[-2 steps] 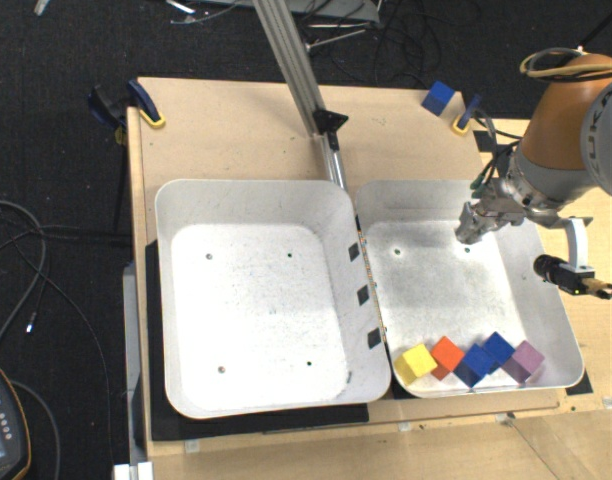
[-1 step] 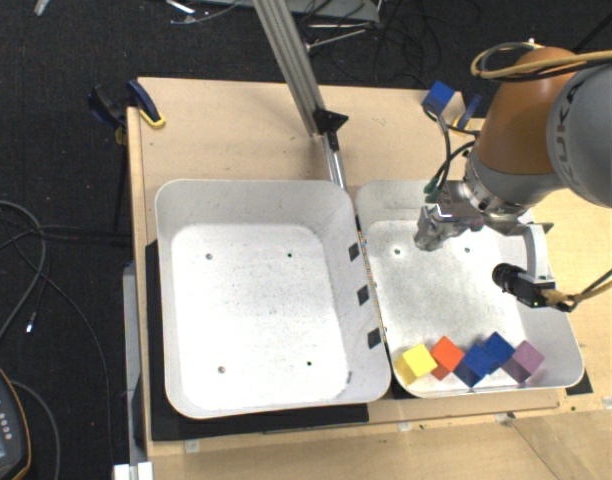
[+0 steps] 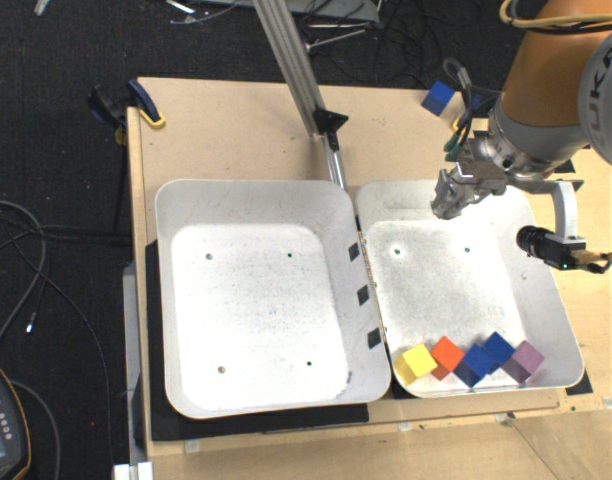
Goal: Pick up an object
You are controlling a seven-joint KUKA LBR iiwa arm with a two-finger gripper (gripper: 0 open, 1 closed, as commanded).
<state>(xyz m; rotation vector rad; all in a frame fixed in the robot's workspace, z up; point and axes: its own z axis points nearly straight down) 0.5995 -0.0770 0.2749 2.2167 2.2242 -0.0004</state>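
Note:
Along the near wall of the right bin (image 3: 546,298) lies a row of small blocks: a yellow block (image 3: 417,363), an orange block (image 3: 447,355), a blue block (image 3: 485,359) and a purple block (image 3: 524,360). They sit close together, touching or almost touching. My gripper (image 3: 449,200) hangs over the far end of the right bin, well away from the blocks, with nothing seen in it. Its fingers point down and blur into a grey lump.
The left bin (image 3: 256,288) lies beside the right one, sharing a middle edge with black clips. A metal pole (image 3: 296,53) slants in from the top. A blue cube (image 3: 439,97) rests on the bench behind the bins. Clamps (image 3: 136,103) sit at the bench's far left corner.

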